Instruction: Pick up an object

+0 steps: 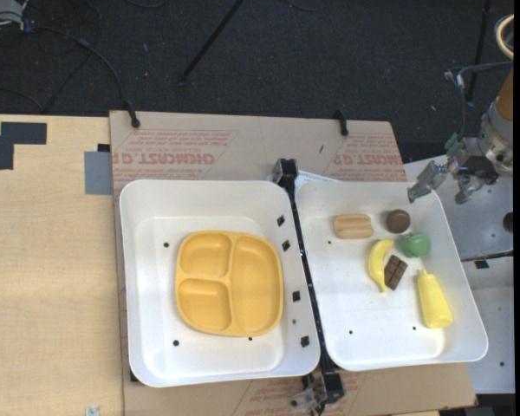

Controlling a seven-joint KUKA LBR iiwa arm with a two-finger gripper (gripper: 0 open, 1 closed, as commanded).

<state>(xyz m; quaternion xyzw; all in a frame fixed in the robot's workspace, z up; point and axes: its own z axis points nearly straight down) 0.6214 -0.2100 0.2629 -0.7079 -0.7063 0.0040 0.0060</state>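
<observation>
The right bin (364,345) holds several items: a tan bread roll (354,226), a brown round piece (398,221), a green piece (413,245), a yellow banana (379,261) with a small brown block (395,273) lying on it, and a yellow bottle (433,300). My gripper (442,185) hangs at the bin's far right corner, just beyond the rim and up-right of the brown round piece. It is open and nothing sits between its fingers.
The left bin (147,232) carries a yellow divided plate (230,282). A black divider (296,258) runs between the two bins. Cardboard (243,150) lies behind the bins, and a wooden bench top (43,276) stretches to the left.
</observation>
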